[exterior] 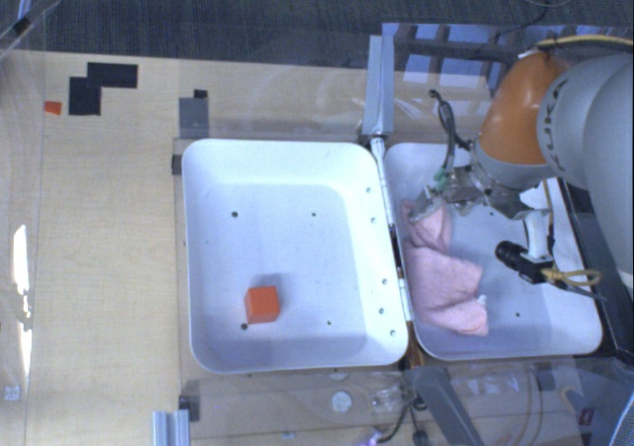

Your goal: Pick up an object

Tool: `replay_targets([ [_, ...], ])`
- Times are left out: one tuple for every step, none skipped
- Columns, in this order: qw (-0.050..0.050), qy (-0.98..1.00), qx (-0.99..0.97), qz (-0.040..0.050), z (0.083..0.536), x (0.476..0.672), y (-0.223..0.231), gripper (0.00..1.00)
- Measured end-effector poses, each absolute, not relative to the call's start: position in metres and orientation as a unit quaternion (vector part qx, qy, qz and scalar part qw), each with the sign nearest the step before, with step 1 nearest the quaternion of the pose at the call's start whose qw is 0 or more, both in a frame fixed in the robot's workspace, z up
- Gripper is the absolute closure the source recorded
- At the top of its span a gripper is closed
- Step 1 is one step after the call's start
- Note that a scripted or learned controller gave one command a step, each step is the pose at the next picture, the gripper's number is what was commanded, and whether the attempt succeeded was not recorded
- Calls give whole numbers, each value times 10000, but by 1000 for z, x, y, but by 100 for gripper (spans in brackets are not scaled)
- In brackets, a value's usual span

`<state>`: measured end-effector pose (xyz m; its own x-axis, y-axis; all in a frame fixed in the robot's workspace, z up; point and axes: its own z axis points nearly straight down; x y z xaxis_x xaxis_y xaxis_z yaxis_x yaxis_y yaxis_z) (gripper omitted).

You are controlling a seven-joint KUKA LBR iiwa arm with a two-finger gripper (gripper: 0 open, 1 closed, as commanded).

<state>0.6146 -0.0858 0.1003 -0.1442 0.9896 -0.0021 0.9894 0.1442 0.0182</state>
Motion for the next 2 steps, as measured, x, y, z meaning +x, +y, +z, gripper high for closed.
replay_targets([
  [49, 7737, 6335, 42, 90, 613, -87, 0],
  [61, 7743, 6328, 60, 100, 615, -86, 100],
])
